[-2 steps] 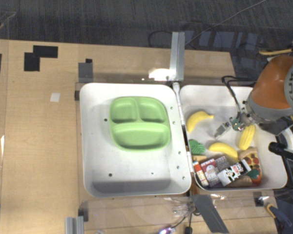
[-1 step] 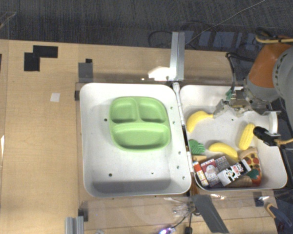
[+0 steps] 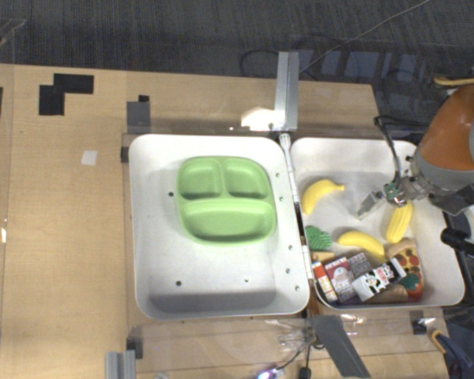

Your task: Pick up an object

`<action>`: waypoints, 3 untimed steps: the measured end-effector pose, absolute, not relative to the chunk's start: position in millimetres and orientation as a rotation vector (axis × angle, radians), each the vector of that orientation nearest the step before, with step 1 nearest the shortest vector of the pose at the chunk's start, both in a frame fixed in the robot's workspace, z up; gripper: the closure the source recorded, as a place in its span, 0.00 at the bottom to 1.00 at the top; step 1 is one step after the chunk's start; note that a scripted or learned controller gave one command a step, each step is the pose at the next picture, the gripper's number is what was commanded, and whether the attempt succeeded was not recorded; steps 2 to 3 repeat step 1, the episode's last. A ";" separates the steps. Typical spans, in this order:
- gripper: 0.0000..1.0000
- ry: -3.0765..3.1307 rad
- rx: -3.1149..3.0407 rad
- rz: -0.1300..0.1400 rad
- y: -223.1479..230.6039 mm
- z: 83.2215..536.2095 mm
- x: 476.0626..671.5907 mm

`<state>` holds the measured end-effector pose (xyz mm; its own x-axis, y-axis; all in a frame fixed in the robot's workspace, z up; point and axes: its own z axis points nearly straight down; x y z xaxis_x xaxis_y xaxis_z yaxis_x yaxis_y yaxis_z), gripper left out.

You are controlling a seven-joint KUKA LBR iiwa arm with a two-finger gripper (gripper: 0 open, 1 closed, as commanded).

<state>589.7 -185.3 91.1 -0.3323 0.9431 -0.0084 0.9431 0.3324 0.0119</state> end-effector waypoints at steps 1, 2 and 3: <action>0.00 2.549 1.819 0.009 -151.4 88.8 662.4; 0.00 2.549 1.819 0.009 -151.4 88.8 662.4; 0.00 2.549 1.819 0.009 -151.4 88.8 662.4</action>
